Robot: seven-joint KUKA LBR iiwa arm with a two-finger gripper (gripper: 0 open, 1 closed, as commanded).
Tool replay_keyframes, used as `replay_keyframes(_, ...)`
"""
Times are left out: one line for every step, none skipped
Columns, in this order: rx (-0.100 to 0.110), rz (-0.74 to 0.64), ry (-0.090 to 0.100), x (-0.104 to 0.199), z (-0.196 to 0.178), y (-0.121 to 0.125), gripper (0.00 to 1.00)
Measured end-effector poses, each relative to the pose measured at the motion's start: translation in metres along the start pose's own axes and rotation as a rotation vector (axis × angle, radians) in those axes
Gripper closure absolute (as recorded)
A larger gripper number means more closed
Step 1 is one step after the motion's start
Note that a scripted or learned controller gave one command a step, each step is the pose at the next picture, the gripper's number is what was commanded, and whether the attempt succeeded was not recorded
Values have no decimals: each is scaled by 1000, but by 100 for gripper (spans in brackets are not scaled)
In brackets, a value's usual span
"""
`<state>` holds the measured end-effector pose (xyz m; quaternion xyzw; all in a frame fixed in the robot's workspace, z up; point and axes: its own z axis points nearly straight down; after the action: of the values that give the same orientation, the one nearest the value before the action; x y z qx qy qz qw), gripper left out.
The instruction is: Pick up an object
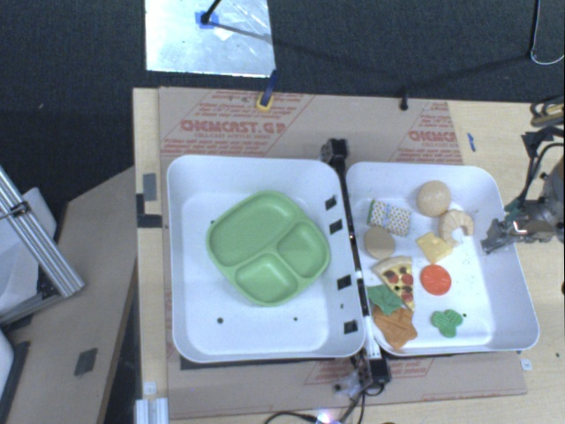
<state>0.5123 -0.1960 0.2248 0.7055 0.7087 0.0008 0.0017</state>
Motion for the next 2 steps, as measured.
replay_keyframes(-1,-5,2,41,6,31,100)
replay_keyframes(-1,-5,2,72,12,73,100)
